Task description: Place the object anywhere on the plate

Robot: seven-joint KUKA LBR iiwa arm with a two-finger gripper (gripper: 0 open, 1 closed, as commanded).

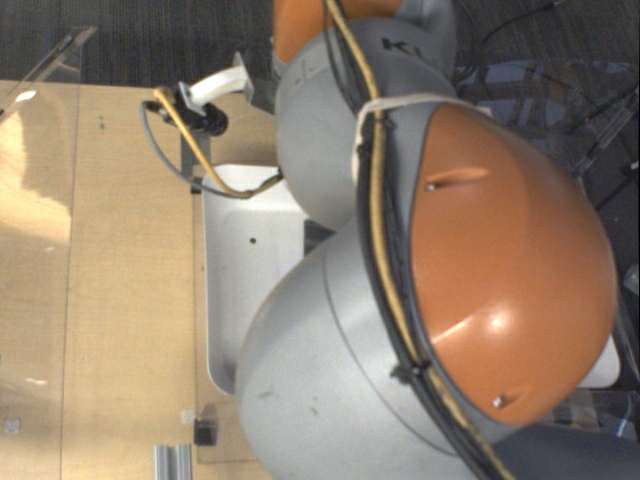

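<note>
The grey and orange arm point(430, 268) looms close to the camera and covers most of the bench. Behind it a strip of one white bin point(235, 268) shows, with a small dark speck on its floor. The arm's bulk hides the rest of the bins and whatever lies in them.
A light wooden benchtop point(90, 268) spreads to the left of the bin. Yellow and grey cables point(180, 148) loop from a white fitting point(215, 86) at the bin's far corner. A small dark block point(205, 431) and a metal bracket point(172, 460) sit near the bench's front edge.
</note>
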